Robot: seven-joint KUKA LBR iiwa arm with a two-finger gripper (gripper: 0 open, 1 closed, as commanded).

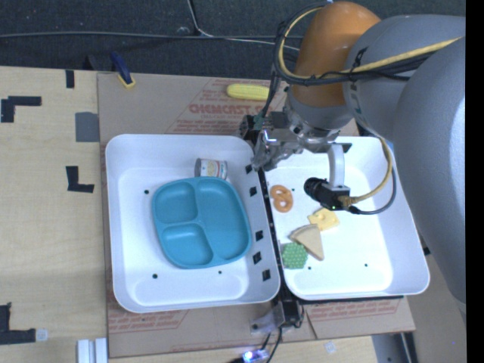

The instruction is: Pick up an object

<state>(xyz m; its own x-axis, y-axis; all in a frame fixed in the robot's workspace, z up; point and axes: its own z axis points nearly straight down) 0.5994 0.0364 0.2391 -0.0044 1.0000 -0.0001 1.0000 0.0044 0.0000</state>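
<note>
Two shallow white plastic bins sit side by side on the table (pixel 45 225), on a sheet of brown printed cardboard (pixel 174 104). The left white bin (pixel 128 271) holds two things: one turquoise plastic plate with three compartments (pixel 200 221), lying flat in the middle, and one small metal can with a pale label (pixel 211 169), lying on its side just beyond the plate's far edge. The right white bin (pixel 378 271) holds four small food-shaped pieces near its left wall: one orange-brown pretzel (pixel 281 198), one pale yellow cheese-like chunk (pixel 325 219), one tan wedge like a slice of bread (pixel 309 241) just beside the chunk, and one green bumpy piece (pixel 294 255) touching the wedge's near corner. One yellow corn cob (pixel 248 91) lies on the cardboard behind the bins. The grey arm with its orange band (pixel 333 44) hangs over the far end of the wall between the bins, and the gripper (pixel 266 151) sits low over that wall; whether it is spread or pressed together cannot be told, since the wrist hardware hides it, and nothing is seen held in it. A black cylindrical fitting on a cable (pixel 324 191) hangs over the right bin.
</note>
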